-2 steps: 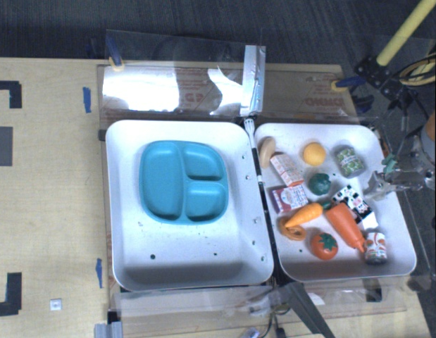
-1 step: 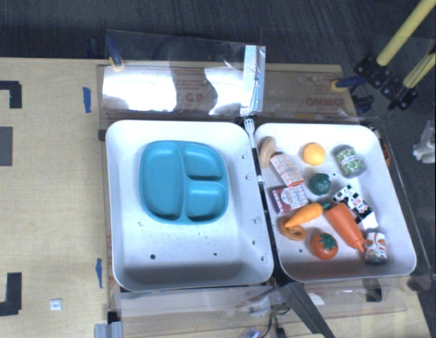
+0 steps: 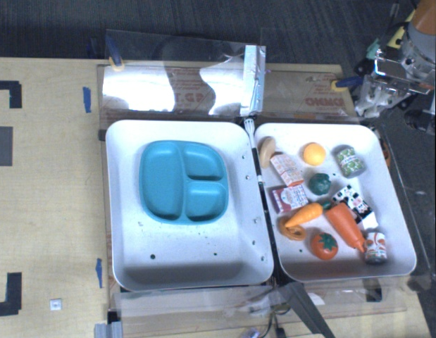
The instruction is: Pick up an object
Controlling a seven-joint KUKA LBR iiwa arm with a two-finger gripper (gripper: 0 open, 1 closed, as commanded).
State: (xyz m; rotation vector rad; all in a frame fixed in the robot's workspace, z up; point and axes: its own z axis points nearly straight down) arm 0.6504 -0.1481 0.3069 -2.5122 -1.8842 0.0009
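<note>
The gripper hangs beyond the right bin's far right corner; its state cannot be told. Toys crowd that bin: carrot, tomato, orange. The left bin holds a blue tray, wide margins around it.

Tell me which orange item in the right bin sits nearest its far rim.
The round orange fruit, alone near the far rim beside the green can; both carrots and the tomato lie nearer the front.

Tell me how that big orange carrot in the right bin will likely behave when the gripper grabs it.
The carrot looks like smooth toy plastic, so probably light and stiff. Its tapered, rounded body may slip from the fingers or roll. It lies crowded against the tomato, which may get nudged.
</note>
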